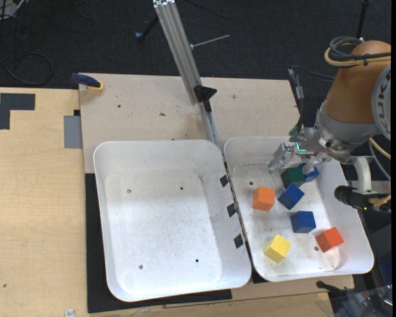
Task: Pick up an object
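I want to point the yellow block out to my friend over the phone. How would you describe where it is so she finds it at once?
Look at the right-hand white bin, the one holding the coloured blocks. Go to its near edge, towards the divider between the two bins: the yellow block sits there, below the orange block and left of the red block. It is the only yellow one.

Arm enters from right edge, orange band (356,84) uppermost, grey wrist (336,136) angled down and leftward. Gripper (292,158) low, pointing left, green light glowing on its body. Finger spacing probably unreadable from this slant.
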Available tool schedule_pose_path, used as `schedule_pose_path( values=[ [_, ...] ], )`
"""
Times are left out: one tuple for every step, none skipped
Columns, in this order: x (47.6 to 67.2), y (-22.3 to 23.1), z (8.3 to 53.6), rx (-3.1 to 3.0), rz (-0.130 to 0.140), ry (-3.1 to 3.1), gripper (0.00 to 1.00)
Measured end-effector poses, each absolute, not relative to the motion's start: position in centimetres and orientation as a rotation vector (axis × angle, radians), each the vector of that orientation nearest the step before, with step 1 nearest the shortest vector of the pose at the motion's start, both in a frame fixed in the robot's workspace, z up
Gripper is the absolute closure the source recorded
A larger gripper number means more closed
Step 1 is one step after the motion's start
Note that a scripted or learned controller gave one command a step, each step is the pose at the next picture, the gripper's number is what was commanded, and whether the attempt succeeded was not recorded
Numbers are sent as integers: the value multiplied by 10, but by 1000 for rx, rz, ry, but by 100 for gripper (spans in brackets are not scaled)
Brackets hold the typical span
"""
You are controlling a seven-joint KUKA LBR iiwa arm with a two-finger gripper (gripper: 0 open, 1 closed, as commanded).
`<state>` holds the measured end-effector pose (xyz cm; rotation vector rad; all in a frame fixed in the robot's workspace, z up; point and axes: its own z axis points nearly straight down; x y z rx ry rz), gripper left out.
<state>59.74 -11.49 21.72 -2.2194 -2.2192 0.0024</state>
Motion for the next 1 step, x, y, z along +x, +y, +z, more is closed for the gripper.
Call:
schedule_pose_path(
  values=[
    [591,-109,155,-2215,9,-2215,0]
  ],
)
